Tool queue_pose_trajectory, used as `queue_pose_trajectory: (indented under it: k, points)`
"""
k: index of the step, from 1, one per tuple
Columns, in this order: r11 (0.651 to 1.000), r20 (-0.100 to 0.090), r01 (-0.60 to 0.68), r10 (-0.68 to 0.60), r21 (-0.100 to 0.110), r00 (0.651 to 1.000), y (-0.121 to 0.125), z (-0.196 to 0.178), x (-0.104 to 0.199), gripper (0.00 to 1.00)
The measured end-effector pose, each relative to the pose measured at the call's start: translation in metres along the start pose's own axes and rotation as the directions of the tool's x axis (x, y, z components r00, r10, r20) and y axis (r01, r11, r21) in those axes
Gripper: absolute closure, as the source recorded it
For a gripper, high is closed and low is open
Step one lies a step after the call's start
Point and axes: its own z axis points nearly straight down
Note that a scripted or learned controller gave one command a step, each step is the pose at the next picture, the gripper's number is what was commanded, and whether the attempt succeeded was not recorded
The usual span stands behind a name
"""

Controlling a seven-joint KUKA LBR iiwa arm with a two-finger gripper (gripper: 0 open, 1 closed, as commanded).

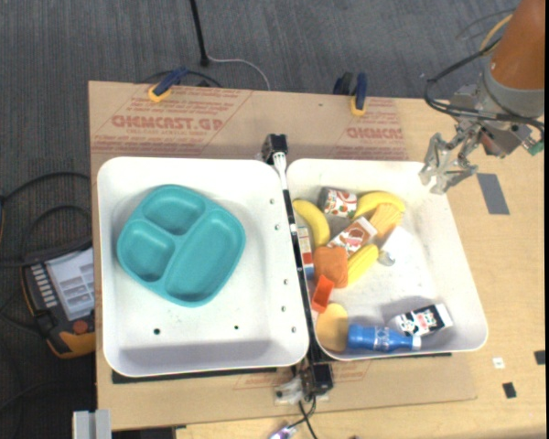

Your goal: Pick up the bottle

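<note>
Judging the blue bottle (pixel 377 338) light, stiff and slippery, lying at the right bin's (pixel 465 277) near edge, we favoured gripping across its middle; our end effector (pixel 441 174) hovered spread, holding nothing.

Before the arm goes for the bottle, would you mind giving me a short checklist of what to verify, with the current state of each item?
1. Bottle located: ok. The blue bottle lies on its side at the near edge of the right bin.
2. End effector above the bottle: not ok. It hangs over the bin's far right corner.
3. End effector free of objects: ok, nothing sits between its fingers.
4. Room around the bottle: not ok. A small milk carton lies at its cap end and a yellowish round item touches its other end.
5. Left bin's teal plate out of the path: ok.
</note>
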Motion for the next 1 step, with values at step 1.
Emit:
queue_pose_trajectory:
  k: [1]
  points:
    - [1.000, 0.006, -0.003, 0.002, 0.002, 1.000, 0.0000, -0.0106, -0.0016, 1.00]
